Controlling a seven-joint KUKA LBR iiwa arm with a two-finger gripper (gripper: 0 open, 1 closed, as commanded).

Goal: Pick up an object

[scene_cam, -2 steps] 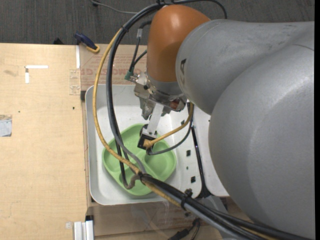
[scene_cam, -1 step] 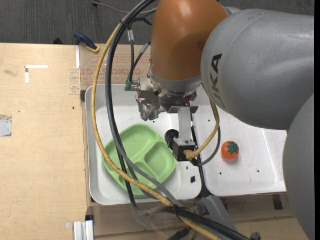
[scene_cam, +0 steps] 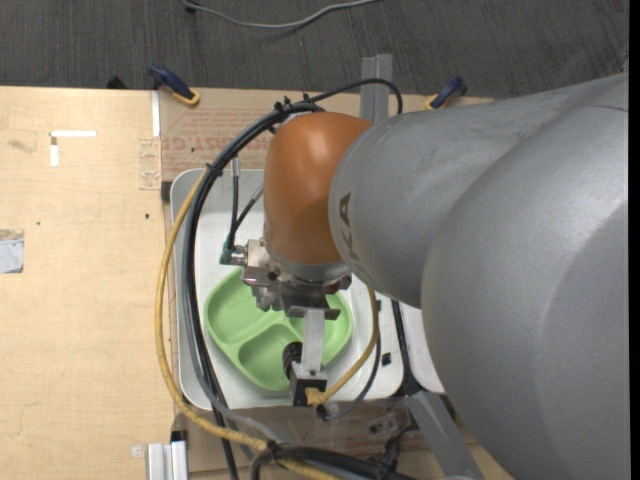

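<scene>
The only thing to pick that can be made out is a green dish (scene_cam: 235,316) with a raised divider. It lies in the white bin (scene_cam: 205,233), toward the bin's 6 o'clock end and near its 9 o'clock wall. The gripper (scene_cam: 292,303) hangs over the middle of the dish, a little toward 12 o'clock. The orange band and wrist cover it from above, so I cannot tell whether it is spread or closed, or whether it touches the dish. A shallow, smooth dish like this probably gives little to hold on its flat floor. The step would likely go best by closing across an upright edge, either the divider or the rim at 9 o'clock. The grip should be square to that edge and reach low enough to catch it. A slow, straight lift would help keep the dish from tipping or sliding out. The cables looping at 9 o'clock should be kept from snagging.
</scene>
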